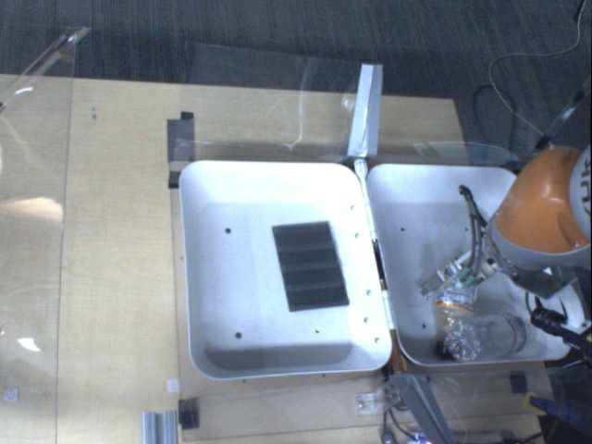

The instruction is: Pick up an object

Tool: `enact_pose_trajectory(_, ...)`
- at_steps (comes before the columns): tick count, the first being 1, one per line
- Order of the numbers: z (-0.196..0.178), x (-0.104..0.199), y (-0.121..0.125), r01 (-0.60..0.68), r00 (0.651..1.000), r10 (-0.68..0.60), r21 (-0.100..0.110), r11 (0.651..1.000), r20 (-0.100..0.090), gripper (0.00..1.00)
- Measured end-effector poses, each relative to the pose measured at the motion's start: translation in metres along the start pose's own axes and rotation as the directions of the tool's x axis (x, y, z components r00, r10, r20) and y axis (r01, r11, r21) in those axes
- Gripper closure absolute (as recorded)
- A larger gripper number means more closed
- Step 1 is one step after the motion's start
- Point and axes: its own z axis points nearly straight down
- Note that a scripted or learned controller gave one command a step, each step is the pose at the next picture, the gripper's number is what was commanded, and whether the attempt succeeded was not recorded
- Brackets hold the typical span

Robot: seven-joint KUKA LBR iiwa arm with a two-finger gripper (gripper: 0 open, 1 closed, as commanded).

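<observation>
A dark ribbed rectangular pad (311,265) lies flat in the middle of the left bin (208,248). In the right bin (407,211) my gripper (460,276) reaches down from the right, under the orange band (541,202) of the arm. Its tip is low over a cluster of small things near the bin's front: a crumpled clear plastic piece (476,336) with a yellowish object (453,302) just behind it. The tip sits right above the yellowish object, and I cannot see anything held.
A clear plastic sheet (277,91) and an upright grey post (364,109) stand behind the bins. The wooden bench (92,248) stretches to the left. Black cables (518,72) hang at the right, above the arm.
</observation>
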Motion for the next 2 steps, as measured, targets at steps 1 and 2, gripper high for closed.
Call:
enact_pose_trajectory(1,-0.012,-0.001,0.003,-0.002,1.0,0.002,-0.008,1.0,0.005,1.0)
enact_pose_trajectory(2,-0.081,0.022,0.013,0.379,0.925,-0.378,0.014,0.925,-0.032,1.0)
